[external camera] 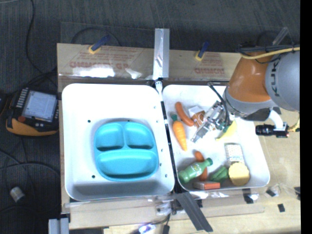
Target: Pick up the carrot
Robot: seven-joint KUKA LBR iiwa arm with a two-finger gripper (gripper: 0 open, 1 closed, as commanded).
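Jaws (202,129) over the right bin (261,152), just right of the carrot (180,134); can't tell if they're apart or together.

Carrot lies loose near the bin's left wall, not gripped. Just above it a sausage (184,113), with a crumpled wrapper (197,115) between that and the jaws. Yellow piece (229,129) right beside the jaws. Further down the bin: green bottle (194,169), small jar (234,153), yellow block (238,173). Left bin (78,106) holds a blue divided tray (126,149).

orange carrot (180,134), blue tray (126,149), green bottle (194,169), white bins (73,130).
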